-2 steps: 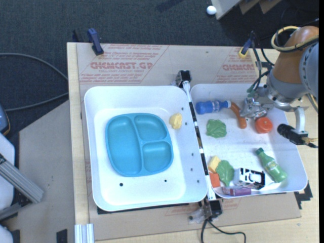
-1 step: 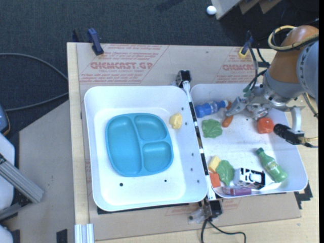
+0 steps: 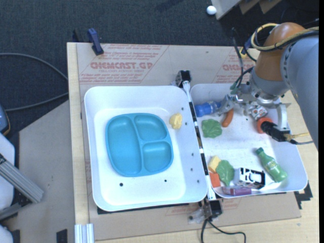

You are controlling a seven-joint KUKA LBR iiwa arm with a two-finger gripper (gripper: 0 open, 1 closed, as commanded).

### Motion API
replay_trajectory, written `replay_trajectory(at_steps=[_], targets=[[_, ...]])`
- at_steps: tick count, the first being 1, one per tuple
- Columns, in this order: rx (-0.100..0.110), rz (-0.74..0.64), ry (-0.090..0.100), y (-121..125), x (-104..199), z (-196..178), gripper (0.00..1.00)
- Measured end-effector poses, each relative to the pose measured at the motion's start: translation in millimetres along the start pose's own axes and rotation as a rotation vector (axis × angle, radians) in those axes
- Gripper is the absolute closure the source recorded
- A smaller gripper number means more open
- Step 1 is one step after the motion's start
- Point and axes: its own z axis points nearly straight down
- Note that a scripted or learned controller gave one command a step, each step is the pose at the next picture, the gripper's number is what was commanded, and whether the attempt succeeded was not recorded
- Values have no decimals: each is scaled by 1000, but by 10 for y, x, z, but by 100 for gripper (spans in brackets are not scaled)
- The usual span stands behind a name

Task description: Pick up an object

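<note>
Dark carpet around desk [image 3: 126, 59]. Hand [image 3: 242, 104] low in right bin [image 3: 298, 172], open or closed I cannot tell. Orange carrot [image 3: 228, 117] just beside it. I go slow, line up over carrot.

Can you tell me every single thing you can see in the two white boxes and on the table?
Shallow white plastic bins: two, white, side by side on the bench.
Blue divided plastic plate: one, light blue, middle of left bin.
Small yellow lump: one, yellow, left bin, by its right wall.
Blue bottle-like toy: one, blue, right bin, top left.
Orange carrot-like toy: one, orange, beside the gripper.
Green leafy toy: one, green, right bin.
Green plastic bottle: one, green, right bin, lower right.
Blue clamp: one, blue, bench's far edge.
Gripper: one, grey, over right bin.
</note>
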Motion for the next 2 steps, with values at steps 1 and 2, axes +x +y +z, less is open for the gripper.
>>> replay_trajectory(at_steps=[1,2], targets=[[-4,-1,4,14,28,-103,100],[-7,-4,8,130,628,-920,100]])
